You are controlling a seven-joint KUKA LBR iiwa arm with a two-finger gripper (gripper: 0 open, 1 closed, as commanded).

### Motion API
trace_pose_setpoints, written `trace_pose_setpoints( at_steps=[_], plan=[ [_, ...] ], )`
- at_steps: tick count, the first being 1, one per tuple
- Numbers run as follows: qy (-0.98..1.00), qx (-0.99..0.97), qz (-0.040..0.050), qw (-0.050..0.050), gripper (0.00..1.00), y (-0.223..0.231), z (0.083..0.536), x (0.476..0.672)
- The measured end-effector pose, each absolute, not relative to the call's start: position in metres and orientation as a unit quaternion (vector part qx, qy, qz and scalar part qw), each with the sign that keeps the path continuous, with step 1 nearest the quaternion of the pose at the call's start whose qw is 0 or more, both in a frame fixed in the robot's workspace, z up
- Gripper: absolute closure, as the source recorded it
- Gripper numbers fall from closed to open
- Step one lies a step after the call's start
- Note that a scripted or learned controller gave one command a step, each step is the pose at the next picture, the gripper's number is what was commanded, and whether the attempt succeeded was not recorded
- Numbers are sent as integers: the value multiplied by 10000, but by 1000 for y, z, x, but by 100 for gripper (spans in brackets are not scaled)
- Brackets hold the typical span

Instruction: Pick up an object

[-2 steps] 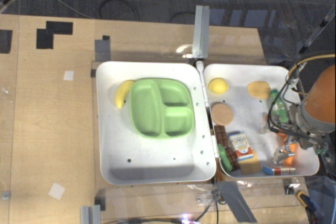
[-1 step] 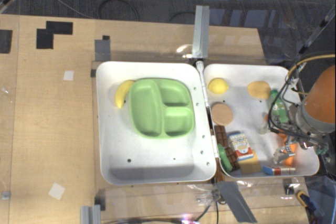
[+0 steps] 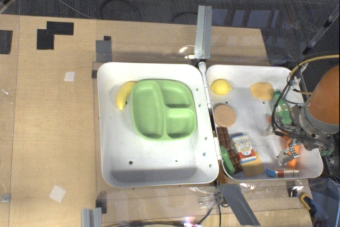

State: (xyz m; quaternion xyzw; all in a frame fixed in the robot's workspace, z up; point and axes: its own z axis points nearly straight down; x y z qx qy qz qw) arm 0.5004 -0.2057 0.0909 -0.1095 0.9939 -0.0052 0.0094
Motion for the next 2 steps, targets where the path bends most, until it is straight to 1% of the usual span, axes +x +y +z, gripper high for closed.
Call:
trace_pose_setpoints(
  at_steps=[2],
  plan=[
    [9940,-1088,-49,102,0,-206,91,499]
  ],
)
